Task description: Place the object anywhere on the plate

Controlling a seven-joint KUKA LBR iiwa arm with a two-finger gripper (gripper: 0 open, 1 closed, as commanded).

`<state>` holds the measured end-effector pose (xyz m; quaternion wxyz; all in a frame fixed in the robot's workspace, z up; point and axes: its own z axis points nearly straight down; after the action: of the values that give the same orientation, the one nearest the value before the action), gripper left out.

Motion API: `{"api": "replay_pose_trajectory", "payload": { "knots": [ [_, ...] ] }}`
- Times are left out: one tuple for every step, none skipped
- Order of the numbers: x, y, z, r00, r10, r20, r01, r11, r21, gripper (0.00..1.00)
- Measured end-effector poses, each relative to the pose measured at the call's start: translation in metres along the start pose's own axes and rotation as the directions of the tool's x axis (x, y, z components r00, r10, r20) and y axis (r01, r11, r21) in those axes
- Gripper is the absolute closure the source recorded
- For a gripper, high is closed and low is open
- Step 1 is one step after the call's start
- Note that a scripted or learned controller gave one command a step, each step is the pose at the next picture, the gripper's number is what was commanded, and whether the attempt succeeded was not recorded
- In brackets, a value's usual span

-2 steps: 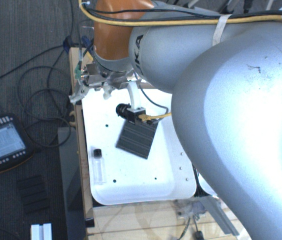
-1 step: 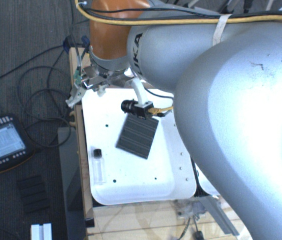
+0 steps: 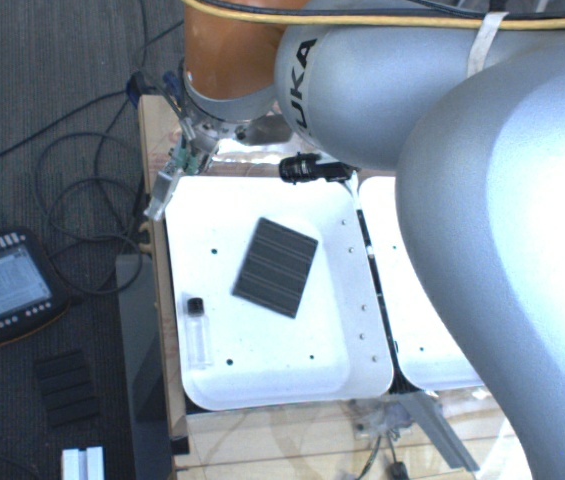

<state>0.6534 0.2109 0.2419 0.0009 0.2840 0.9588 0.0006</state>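
Where the grey arm crosses the upper right of the view, the letters "UKA" are read on its casing just above the left bin; any letter before them is hidden by the orange band. The right bin, touching the left bin along its right-hand rim, is largely covered by the arm, and its far side is cut off. A dark ribbed rectangular plate is seen lying flat and slightly turned near the middle of the left bin. A handheld control unit is located on the dark floor well to the left of the left bin; its screen is too blurred to be read. The object, a small clear vial with a black cap, is found lying inside the left bin near its left wall, apart from the plate. The gripper is positioned over the far left corner of the left bin. Whether the gripper is apart or together cannot be determined.
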Motion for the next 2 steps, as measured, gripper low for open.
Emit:
{"api": "replay_pose_trajectory", "payload": {
  "knots": [
    [0.01, 0.021, 0.039, 1.0, 0.014, -0.004, -0.014, 1.0, 0.001, 0.0],
    [0.041, -0.001, 0.062, 1.0, -0.011, -0.002, 0.011, 1.0, 0.003, 0.0]
  ]
}}
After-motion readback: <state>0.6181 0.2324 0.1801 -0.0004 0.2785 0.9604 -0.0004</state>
